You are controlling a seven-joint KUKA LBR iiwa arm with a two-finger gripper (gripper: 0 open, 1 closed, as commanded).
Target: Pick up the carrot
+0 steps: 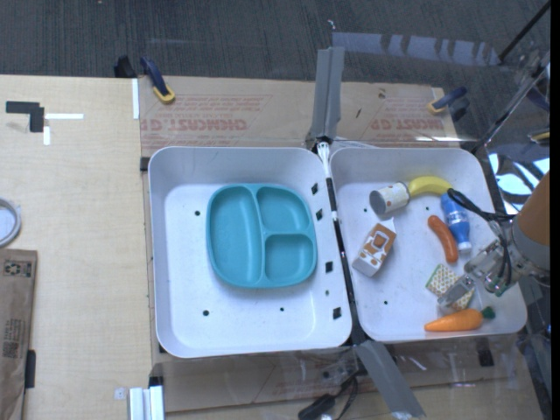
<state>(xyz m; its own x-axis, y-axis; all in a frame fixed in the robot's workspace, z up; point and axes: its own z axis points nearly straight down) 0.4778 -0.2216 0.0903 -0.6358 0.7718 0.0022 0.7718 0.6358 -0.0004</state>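
The orange carrot (453, 322) with a green tip lies flat along the front wall of the right bin (385, 318), near its front right corner. My gripper (472, 283) reaches in from the right and hangs just above and behind the carrot, over a patterned packet (442, 278). Nothing orange shows in the gripper. Metal parts and cables blur its tip.
Also in the right bin are a yellow banana (429, 185), a grey cup (389, 198) on its side, a blue bottle (455, 220), an orange sausage (444, 237) and a small carton (374, 250). The left bin (175, 304) holds a teal divided plate (262, 234).
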